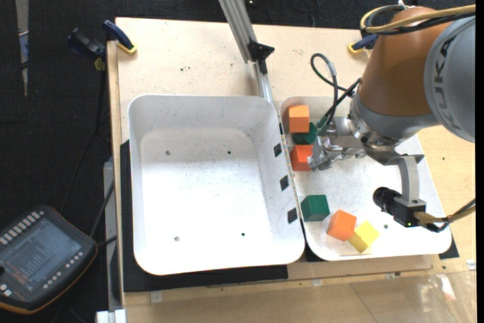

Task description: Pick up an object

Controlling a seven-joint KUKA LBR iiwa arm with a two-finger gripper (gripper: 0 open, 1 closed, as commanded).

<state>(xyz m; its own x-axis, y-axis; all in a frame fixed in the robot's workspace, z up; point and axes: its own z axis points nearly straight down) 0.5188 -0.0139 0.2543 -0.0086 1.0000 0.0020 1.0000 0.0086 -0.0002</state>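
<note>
I am seeing the gripper (321, 155) hanging low over the right bin (393, 246), beside its left wall, where a red-orange block (301, 156) is sitting just left of it. Whether it is grasping anything, I cannot tell. Behind that block, a dark green cube (304, 134) and an orange cube (299, 118) are crowding together. Nearer me along the same wall, a matte green cube (314, 206), an orange cube (342, 225) and a yellow block (364, 236) are lying.
</note>
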